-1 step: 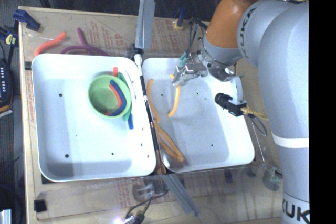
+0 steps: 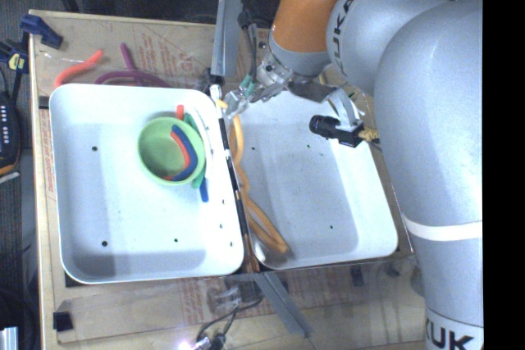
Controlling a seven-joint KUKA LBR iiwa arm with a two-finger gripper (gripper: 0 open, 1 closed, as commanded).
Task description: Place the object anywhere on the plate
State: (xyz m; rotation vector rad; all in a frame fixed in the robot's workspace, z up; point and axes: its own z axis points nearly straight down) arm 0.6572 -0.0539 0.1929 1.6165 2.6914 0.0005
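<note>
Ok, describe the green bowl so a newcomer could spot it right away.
Start at the left bin, the white tray farther from the arm. In its upper right part sits the green bowl, round and pale green, with red, blue and green strips curled along its right side. It is the one round, coloured thing against the bin's white floor.

Wooden bench [image 2: 131, 41] under two white bins [image 2: 123, 242], pliers [image 2: 78, 68] alongside.
</note>
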